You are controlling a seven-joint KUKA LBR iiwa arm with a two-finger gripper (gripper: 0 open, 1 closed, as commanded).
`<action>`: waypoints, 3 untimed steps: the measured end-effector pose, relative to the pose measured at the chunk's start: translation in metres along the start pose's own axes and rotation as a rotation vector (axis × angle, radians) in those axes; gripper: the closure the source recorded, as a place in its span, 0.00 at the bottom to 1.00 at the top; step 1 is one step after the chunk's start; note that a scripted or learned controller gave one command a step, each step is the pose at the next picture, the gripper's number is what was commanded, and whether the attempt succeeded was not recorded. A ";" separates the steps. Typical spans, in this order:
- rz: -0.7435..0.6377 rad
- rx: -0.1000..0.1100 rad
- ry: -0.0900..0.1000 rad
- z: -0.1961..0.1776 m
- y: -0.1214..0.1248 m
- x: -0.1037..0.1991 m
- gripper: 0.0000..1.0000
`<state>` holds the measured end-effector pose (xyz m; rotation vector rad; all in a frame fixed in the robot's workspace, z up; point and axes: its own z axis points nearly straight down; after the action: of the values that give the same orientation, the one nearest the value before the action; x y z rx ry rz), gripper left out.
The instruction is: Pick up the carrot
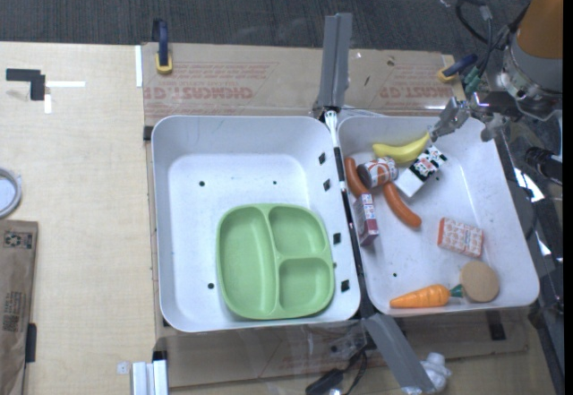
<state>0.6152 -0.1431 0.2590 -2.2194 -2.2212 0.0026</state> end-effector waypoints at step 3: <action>-0.264 -0.003 -0.001 0.167 -0.044 0.010 0.00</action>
<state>0.5709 -0.1331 0.0918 -1.9088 -2.4962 -0.0004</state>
